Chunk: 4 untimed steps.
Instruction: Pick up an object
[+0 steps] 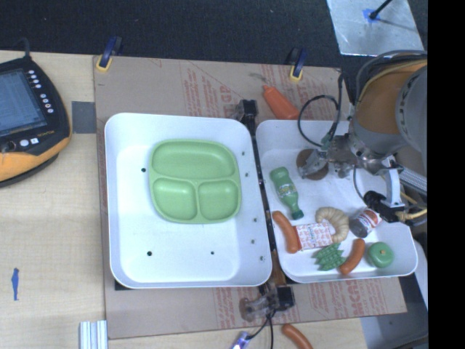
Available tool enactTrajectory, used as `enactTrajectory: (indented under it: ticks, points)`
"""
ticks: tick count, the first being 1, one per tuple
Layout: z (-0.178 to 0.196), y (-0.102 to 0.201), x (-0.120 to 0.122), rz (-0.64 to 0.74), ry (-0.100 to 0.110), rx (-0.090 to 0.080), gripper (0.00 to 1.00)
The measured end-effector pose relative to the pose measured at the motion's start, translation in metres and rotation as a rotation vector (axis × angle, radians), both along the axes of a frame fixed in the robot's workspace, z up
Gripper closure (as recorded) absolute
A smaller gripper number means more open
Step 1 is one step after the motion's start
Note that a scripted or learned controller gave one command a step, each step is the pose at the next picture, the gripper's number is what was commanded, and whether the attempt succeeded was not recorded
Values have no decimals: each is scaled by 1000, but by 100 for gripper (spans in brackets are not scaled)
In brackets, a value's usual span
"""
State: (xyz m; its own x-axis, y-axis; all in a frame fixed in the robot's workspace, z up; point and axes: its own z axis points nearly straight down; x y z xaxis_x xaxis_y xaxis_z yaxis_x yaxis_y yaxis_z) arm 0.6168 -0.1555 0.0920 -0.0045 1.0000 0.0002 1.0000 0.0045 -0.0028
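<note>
Gripper (317,164): low in right bin (290,133), finger state cannot be told | Nearest candidate: green bottle (286,192), lying just left-below | Advice: centre over bottle body, straddle its narrow width, clear the sausage (285,232) nearby

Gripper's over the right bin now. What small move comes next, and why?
Probably a short shift toward the green bottle, then down. The gripper sits above bare bin floor in the right bin, and the bottle is the nearest item, lying apart from the cluster along the bin's near edge.
</note>
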Motion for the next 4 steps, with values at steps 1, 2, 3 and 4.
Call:
enactTrajectory:
  ticks: [1,2,3,4]
  points:
    - [0,30,39,-1,0,0,0]
    - [1,51,-37,-4,-4,-10,0]
    - [0,-22,-48,-2,-1,-2,0]
    - [0,-57,-96,-2,0,-1,0]
